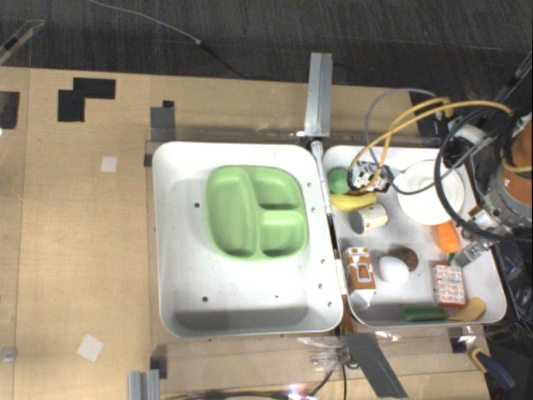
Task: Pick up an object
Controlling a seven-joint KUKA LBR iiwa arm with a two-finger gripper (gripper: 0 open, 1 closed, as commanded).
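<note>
The right bin [500,311] holds several small objects. Among them are a green ball [337,180], a yellow banana [354,200], a white cup [371,217], a white bowl [429,194] and an orange carrot [448,237]. Nearer the front lie a brown box [360,269], a white egg [391,268], a dark round piece [405,257], a red carton [449,285], a green pickle [425,312] and a tan piece [473,309]. My gripper [466,252] hangs at the bin's right side, between the carrot and the red carton, below the grey arm [508,182].
The left bin [179,223] holds a green divided tray [254,211]. Yellow and grey cables [391,132] loop from the arm over the right bin's back, ending near a small black-and-white item [366,176]. A metal post [319,98] stands behind the wall between the bins.
</note>
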